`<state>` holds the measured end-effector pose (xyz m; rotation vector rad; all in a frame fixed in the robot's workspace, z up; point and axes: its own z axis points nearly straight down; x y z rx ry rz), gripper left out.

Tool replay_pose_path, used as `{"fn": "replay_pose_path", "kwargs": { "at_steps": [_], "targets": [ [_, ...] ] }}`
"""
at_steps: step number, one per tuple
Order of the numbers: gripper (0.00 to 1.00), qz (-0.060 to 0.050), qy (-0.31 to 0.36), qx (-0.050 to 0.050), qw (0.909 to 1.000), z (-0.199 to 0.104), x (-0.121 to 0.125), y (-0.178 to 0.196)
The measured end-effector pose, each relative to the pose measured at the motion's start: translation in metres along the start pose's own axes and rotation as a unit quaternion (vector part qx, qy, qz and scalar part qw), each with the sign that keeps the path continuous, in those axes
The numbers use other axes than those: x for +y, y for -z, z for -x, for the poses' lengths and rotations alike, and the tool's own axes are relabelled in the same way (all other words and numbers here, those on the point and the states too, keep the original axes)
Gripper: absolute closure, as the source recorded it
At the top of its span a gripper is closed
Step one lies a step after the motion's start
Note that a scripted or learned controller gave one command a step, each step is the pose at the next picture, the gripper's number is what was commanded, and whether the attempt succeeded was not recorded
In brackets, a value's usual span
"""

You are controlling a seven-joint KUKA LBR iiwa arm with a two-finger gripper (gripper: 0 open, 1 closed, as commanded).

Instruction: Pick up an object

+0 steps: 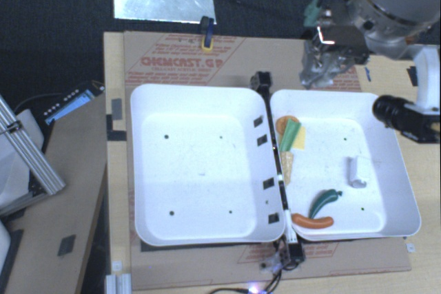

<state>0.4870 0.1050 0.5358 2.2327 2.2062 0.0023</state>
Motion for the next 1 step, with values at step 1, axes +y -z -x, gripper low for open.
{"fn": "replay_pose_path", "kwargs": {
  "at_steps": [1],
  "targets": [
    [1.0, 0.0, 0.008, 0.001, 1.0, -0.0224, -0.001, -0.0007]
  ]
}}
